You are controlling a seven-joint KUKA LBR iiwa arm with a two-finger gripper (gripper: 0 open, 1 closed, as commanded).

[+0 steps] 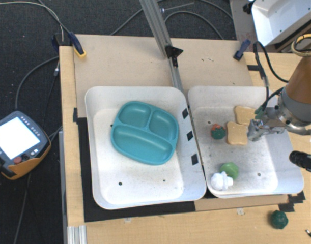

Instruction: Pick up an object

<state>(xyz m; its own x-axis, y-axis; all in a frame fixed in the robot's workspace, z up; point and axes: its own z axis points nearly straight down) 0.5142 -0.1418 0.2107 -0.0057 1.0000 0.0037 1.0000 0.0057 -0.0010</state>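
- Camera view: the gripper [255,129] hung low in the right bin [282,179], just right of the tan block [237,134], seemingly lined up to grab it.
- I could not tell whether it was clenched or released.
- A second tan block [244,114] lay just behind the first; a red-and-green toy [218,132] sat to its left.

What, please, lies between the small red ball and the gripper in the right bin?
In the camera view, a tan bread-like block lies between the small red ball and the gripper.

teal plate [144,132], white bins [102,187], tan blocks [237,134], green ball [229,170]
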